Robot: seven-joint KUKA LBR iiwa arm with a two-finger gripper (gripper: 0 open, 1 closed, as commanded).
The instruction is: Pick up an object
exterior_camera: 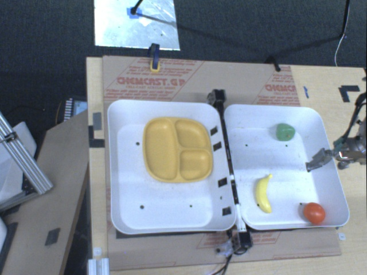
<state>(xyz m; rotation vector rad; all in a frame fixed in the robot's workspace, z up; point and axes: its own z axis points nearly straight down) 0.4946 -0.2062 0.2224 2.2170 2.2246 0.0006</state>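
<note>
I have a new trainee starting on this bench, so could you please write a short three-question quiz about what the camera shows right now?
1. True or false: the yellow divided plate lies in the same bin as the banana.
2. Multiple choice: which item lies nearest the front right corner of the right bin? A) the green object B) the banana C) the red-orange object
3. Fill in: the gripper sits at the right bin's ____ edge.

Key:
1. False; the plate is in the left bin.
2. C.
3. Right.
</note>
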